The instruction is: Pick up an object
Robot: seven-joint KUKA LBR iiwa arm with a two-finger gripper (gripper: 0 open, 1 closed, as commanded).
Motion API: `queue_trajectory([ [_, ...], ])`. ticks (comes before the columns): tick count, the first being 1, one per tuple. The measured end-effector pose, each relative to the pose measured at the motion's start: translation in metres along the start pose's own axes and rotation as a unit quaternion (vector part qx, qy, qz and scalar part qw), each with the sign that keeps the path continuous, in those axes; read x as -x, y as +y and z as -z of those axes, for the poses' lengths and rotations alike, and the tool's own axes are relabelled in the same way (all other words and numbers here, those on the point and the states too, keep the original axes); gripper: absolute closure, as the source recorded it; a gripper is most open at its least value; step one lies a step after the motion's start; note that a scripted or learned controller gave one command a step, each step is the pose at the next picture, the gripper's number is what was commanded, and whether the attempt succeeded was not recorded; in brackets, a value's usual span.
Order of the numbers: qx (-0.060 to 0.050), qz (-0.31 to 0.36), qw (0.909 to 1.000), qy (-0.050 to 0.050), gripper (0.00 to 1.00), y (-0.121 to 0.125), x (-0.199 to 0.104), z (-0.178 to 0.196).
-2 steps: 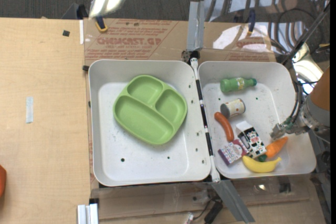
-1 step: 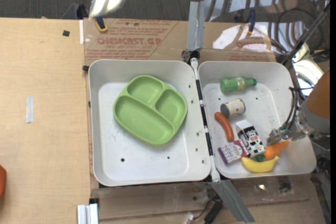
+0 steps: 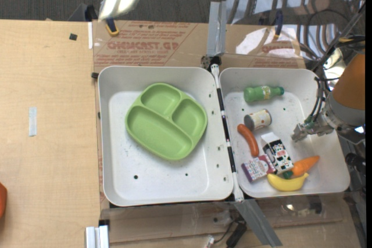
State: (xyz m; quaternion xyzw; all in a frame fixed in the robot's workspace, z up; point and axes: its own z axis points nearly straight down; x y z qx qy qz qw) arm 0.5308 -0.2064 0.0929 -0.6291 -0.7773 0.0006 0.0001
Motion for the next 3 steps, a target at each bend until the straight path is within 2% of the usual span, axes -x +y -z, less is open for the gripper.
queue_trajectory([
  [1, 0.0, -0.008, 1.0, -0.001, 1.0, 0.062, 0.029, -0.002],
  [2, 0.0, -0.005, 1.0, 0.005, 0.0, 0.065, 0.023, -0.003],
  [3, -0.007, -0.008, 0.9999, 0.002, 0.0, 0.125, 0.009, -0.005],
])
